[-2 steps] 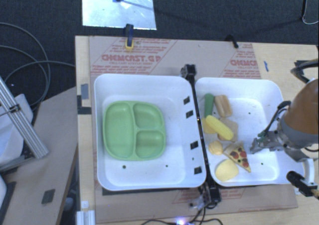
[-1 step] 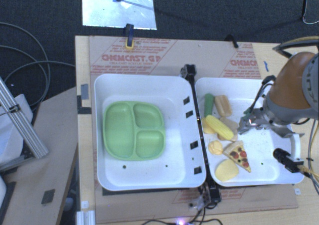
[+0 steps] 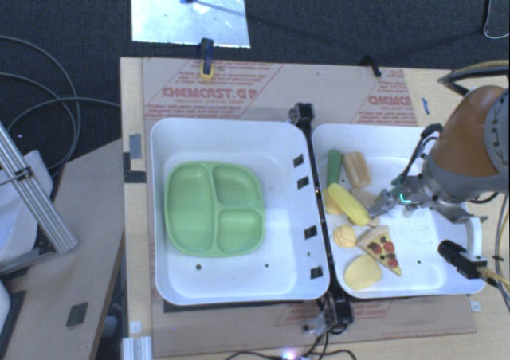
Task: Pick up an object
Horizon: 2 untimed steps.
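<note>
Gripper (image 3: 382, 203) sits low in the right bin (image 3: 414, 137), just beside the corn (image 3: 347, 203); pizza slice (image 3: 381, 249) nearby. I cannot tell its opening.

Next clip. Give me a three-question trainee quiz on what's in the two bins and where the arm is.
1. True or false: the green divided plate lies in the left bin.
2. Which item lies nearest the gripper? A) corn cob B) pizza slice C) green plate
3. Fill in: the food toys lie in the ___ bin.

Key: 1 true; 2 A; 3 right.
</note>
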Each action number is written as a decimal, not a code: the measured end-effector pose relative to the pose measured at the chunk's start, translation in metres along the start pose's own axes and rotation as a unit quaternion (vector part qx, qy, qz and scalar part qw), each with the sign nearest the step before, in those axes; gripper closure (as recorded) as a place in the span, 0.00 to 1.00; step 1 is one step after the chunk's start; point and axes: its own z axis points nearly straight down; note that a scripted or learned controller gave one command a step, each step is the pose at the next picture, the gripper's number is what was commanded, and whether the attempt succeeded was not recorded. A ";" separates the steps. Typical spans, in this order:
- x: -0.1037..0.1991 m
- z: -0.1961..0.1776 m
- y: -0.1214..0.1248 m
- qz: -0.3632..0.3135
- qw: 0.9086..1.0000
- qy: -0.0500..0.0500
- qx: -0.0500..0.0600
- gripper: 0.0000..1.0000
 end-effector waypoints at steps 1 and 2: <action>0.033 0.031 -0.046 0.002 1.000 -0.004 -0.008 0.00; 0.137 -0.072 -0.021 -0.007 1.000 0.002 -0.006 0.00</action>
